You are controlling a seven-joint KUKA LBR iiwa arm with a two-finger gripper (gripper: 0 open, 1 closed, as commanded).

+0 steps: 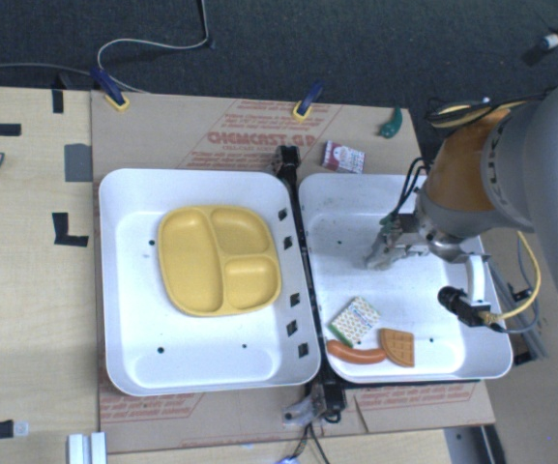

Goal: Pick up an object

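2 shallow white bins sit side by side on a cardboard sheet across the middle of the frame. The left bin holds 1 yellow divided plate with 3 compartments, lying flat in the bin's upper half.

The right bin holds 3 small objects, all grouped at its lower left corner. 1 toy hot dog lies closest to the bin's lower edge, its long axis running nearly left to right, with the left end just beside the bin's left wall. 1 small checkered packet sits just above it, turned like a diamond so its corners point up, down, left and right. 1 brown waffle-like piece lies at the hot dog's right end, touching or nearly touching it.

Right of these, the gripper is low over bare bin floor in the centre of the right bin, well apart from the 3 objects. Nothing shows between its fingers; how far they are spread cannot be told from this angle.

Above the right bin, 1 small red-and-white packet lies on the cardboard.
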